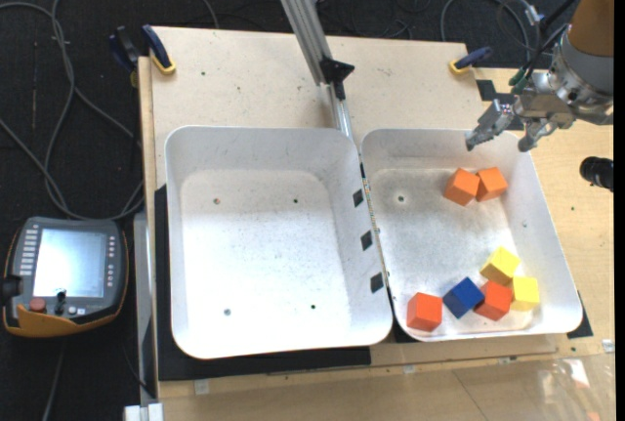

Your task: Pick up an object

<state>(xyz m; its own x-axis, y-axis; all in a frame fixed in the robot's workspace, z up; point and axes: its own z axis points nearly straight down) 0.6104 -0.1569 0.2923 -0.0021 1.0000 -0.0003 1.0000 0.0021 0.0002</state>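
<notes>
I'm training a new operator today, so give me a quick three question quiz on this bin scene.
1. True or false: the left bin holds a yellow block.
2. How many orange blocks lie in the right bin?
3. The end effector hangs over the right bin's: A) near edge B) far right corner C) centre

Key: 1 false. 2 four: two touching at the far side, two near the blue block at and. 3 B.

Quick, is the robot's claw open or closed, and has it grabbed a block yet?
Gripper: open, holding nothing, above the right bin's far edge near two orange blocks.
</notes>
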